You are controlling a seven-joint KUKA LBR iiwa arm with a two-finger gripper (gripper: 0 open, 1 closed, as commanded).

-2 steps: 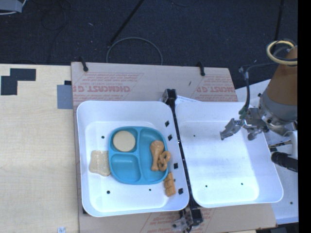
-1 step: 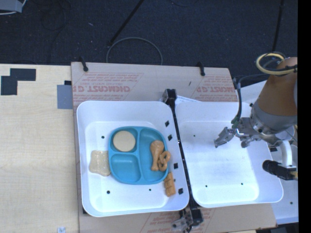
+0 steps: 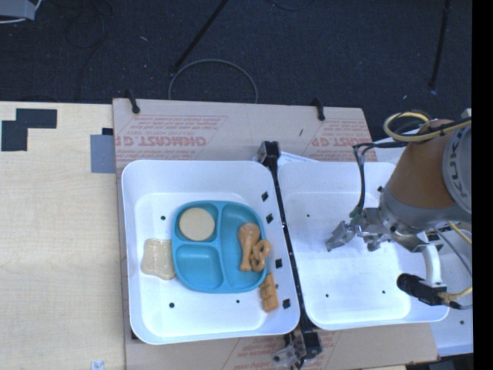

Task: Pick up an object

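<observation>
Over right bin [image 3: 339, 311], end effector [image 3: 340, 236]

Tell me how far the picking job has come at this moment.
Nothing looks picked up yet. The claw hangs over the right bin, away from every object. The blue tray with its round piece and pretzel shapes lies untouched in the left bin. Reaching, grasping and lifting all remain.

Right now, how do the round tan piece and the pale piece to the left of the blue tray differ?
The round tan piece lies inside the blue tray's upper-left compartment; the pale piece lies on the left bin's floor, against the tray's left edge. The first is a flat disc, the second blocky and uneven. The disc looks darker tan, the other paler cream. Both are away from the gripper.
</observation>
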